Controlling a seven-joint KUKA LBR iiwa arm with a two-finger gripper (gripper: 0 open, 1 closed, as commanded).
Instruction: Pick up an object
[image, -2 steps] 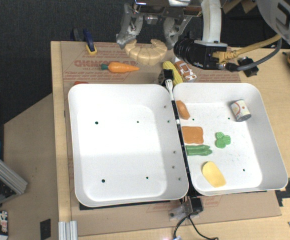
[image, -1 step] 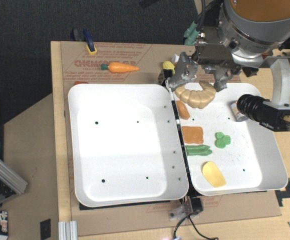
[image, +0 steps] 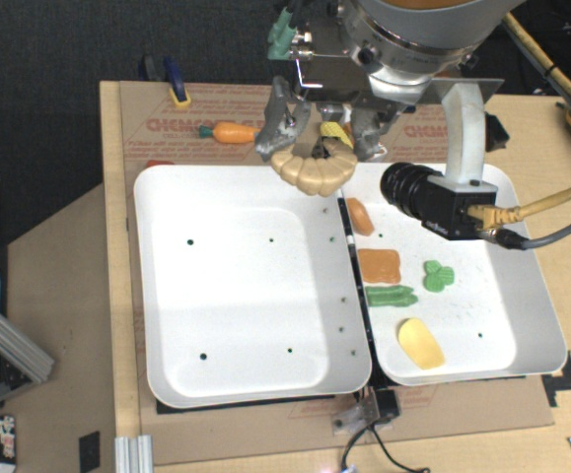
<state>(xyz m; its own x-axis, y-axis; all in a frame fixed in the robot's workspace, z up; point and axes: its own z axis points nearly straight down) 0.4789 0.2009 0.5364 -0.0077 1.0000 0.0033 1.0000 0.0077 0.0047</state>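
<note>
The pincer pinches a tan ridged toy pastry between its fingers, lifted just beneath it over the bins' far edge. It looks light, stiff and smooth plastic; the grip across its top ridges could slip.

Bench, two white bins, toy carrot

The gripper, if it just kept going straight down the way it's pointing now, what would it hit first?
Probably the tan ridged toy, which sits directly under the gripper, near the far rim where the two white bins meet. Depth is unclear, so contact may already exist.
</note>
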